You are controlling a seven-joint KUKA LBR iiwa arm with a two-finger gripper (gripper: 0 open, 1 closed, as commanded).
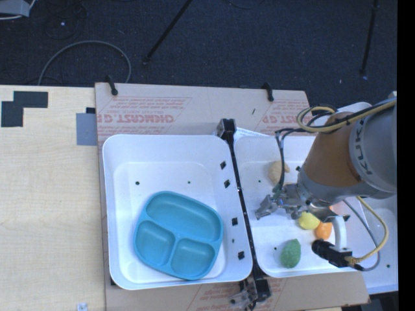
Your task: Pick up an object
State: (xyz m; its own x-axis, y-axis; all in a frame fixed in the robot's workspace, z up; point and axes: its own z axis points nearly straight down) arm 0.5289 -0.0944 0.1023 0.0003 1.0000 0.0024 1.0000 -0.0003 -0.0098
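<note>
The arm (373, 151) is looking like a chunky rounded grey casing, with dark lettering running up its side. A wide orange band (331, 161) is wrapping around it just above the wrist. Yellow and black cables (316, 116) are looping off the top of that band, and a thin black one is trailing down beside it. The gripper (267, 207) is showing up as bare grey metal, all small angular parts.

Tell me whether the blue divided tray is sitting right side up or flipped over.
Right side up. The blue divided tray lies flat in the left bin with its three compartments facing the camera, rims raised around each hollow.
</note>
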